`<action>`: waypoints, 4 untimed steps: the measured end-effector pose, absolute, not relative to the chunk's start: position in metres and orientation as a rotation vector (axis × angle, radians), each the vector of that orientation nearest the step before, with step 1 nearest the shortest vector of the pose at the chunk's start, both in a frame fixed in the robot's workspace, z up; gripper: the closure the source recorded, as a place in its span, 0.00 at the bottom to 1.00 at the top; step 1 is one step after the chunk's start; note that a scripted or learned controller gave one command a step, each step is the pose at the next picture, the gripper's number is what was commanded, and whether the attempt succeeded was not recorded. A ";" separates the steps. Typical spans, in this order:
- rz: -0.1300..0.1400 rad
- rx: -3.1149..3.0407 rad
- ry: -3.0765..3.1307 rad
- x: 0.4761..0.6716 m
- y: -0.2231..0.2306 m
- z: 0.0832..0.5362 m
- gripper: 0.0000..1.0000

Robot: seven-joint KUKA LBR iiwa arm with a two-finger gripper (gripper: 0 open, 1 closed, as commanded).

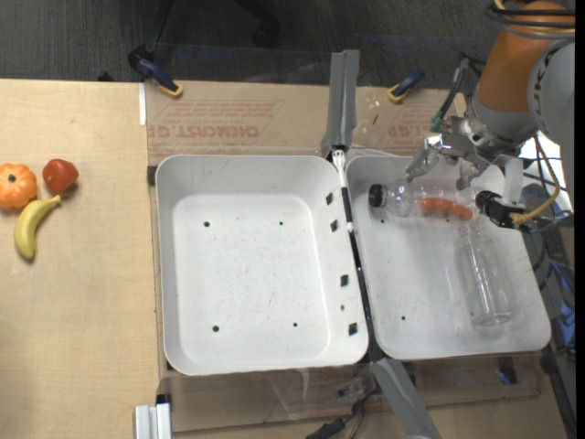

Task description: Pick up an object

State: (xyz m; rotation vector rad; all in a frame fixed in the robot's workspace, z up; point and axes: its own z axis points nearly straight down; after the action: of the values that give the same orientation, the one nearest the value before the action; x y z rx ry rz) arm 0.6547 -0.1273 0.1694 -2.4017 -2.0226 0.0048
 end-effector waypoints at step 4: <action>-0.001 -1.773 -2.594 0.569 -0.199 0.092 0.00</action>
State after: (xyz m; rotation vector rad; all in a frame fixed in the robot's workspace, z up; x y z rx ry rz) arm 0.5686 -0.1995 0.0922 -1.7730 -2.5940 -0.0012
